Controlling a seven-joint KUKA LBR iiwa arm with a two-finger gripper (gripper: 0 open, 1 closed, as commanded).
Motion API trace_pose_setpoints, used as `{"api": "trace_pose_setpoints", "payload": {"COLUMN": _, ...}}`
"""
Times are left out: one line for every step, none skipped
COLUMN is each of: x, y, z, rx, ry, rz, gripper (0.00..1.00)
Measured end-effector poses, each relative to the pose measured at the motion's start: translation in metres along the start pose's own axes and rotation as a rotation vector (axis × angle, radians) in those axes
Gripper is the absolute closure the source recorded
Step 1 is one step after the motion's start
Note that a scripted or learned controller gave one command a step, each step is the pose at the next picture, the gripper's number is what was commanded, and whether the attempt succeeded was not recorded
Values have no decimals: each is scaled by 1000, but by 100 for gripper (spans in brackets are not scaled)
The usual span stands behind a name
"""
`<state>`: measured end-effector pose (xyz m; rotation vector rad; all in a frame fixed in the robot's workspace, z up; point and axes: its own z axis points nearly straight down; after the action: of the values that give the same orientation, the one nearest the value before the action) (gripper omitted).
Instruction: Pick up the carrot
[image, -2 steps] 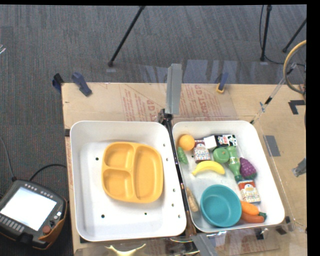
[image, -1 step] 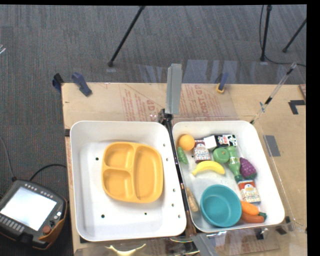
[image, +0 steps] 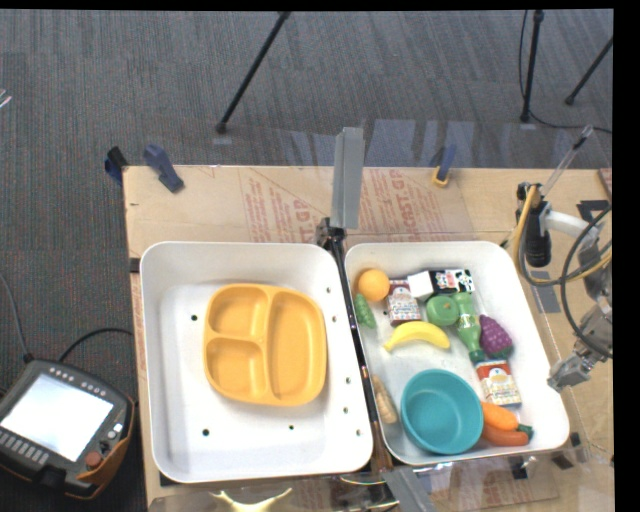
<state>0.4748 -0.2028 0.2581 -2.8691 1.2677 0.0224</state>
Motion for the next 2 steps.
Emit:
{"api": "trace_pose_setpoints", "payload": {"x": 20, "y": -30, "z": -99, "rx": 5, "ry": 16, "rz": -149, "gripper": 100}}
{"api": "trace_pose_setpoints", "payload": {"x": 11, "y": -17, "z": -233, "rx": 4, "ry": 20, "rz": -280, "gripper": 100}}
